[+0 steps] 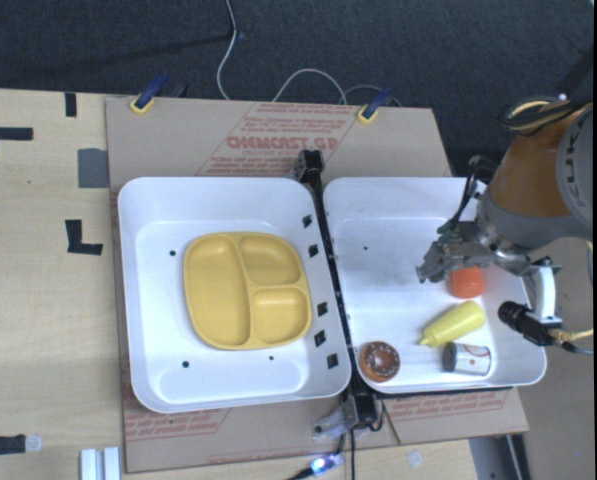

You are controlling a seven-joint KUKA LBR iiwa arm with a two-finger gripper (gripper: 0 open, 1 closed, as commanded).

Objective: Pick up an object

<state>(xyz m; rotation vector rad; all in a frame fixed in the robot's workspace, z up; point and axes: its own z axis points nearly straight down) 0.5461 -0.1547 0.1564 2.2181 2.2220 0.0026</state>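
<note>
In the right bin [378,218] lie an orange ball [468,284], a yellow squeeze bottle [453,324], a chocolate doughnut [379,361] and a small silver can [468,359] on its side. My gripper [440,263] hangs low over the right bin, just left of and touching or nearly touching the orange ball. The wrist covers the ball's upper edge. Nothing shows as lifted off the bin floor.
A yellow divided plate [246,290] lies in the middle of the left bin [148,218]. A black divider [323,268] runs between the bins. The arm's grey and orange body [538,188] stands over the right bin's far right edge.
</note>
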